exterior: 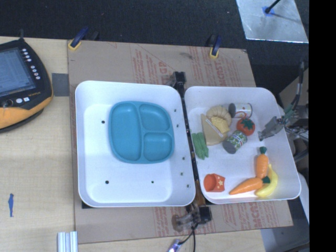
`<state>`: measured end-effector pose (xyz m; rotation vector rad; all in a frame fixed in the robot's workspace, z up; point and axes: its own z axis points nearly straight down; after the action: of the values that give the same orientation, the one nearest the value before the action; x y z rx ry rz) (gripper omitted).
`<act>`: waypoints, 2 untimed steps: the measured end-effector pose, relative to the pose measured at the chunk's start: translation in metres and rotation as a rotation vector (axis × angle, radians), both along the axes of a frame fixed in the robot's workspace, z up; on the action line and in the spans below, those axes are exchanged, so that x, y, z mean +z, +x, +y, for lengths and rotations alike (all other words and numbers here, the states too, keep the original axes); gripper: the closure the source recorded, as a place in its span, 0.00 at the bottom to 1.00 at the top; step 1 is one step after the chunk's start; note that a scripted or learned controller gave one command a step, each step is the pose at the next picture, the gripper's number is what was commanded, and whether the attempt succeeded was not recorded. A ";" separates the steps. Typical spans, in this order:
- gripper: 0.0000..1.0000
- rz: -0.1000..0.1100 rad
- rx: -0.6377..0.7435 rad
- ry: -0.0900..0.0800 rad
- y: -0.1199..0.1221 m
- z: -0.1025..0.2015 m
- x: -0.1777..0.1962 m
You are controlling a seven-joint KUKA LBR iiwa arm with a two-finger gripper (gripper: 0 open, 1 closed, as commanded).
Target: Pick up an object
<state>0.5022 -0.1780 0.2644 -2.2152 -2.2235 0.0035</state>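
Hand: at right white plastic bin's right rim, grip state cannot be told, nothing seen in it; nearest candidates, red toy tomato and grey labelled can, lie leftward; advisable: descend squarely over one item, clear of neighbours.

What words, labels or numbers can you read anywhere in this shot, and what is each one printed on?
Nothing reads clearly enough to quote.
Cardboard sheet under the bins: repeated red printed lettering, too faint and blurred to read.
Small can in the right bin: a green label, print too small to read.
Handheld pendant at left: a lit screen and buttons, nothing legible.
Blue sectioned plate in the left bin: no text.
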 end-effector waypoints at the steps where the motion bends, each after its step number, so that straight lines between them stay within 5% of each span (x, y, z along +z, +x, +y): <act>1: 0.00 0.002 0.002 0.000 0.026 0.012 -0.171; 2: 0.00 -0.001 0.000 0.000 0.105 0.016 -0.172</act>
<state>0.6077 -0.1618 0.0919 -2.2161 -2.2233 0.0022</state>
